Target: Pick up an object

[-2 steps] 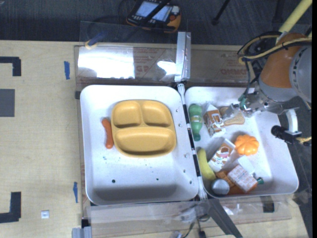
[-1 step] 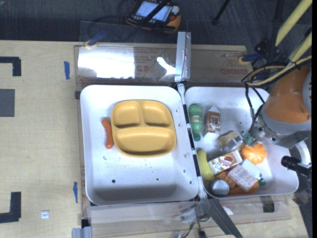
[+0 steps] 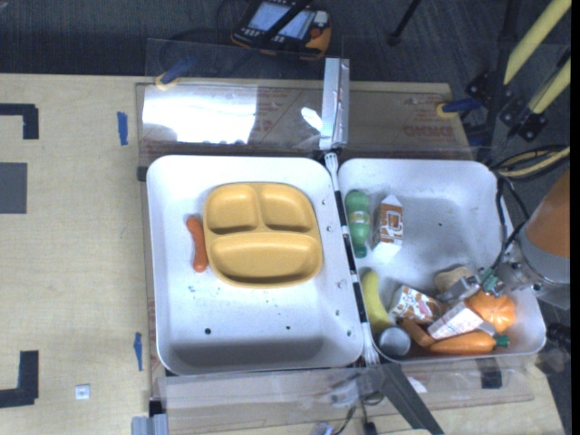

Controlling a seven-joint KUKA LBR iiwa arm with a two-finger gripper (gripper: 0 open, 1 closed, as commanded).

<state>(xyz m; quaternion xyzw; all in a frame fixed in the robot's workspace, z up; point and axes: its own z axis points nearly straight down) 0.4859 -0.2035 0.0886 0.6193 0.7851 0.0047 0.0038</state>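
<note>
The right bin (image 3: 435, 184) holds a green bottle (image 3: 358, 217) and a small brown-and-white carton (image 3: 391, 222) near its far left. A yellow banana (image 3: 374, 297) lies along its left wall. In the near right corner is a heap: a colourful snack packet (image 3: 417, 304), a white carton (image 3: 456, 322), an orange fruit (image 3: 497, 313), a long orange carrot (image 3: 458, 343) and a grey round can (image 3: 394, 340). My gripper (image 3: 473, 284) reaches in from the right and sits low over this heap, just above the white carton and beside the orange fruit.
The left bin (image 3: 172, 243) carries a yellow divided plate (image 3: 263, 234) with an orange sausage-shaped toy (image 3: 198, 243) at its left side. A clear divider (image 3: 335, 102) stands behind the bins. A handheld controller (image 3: 281, 24) lies on the floor beyond.
</note>
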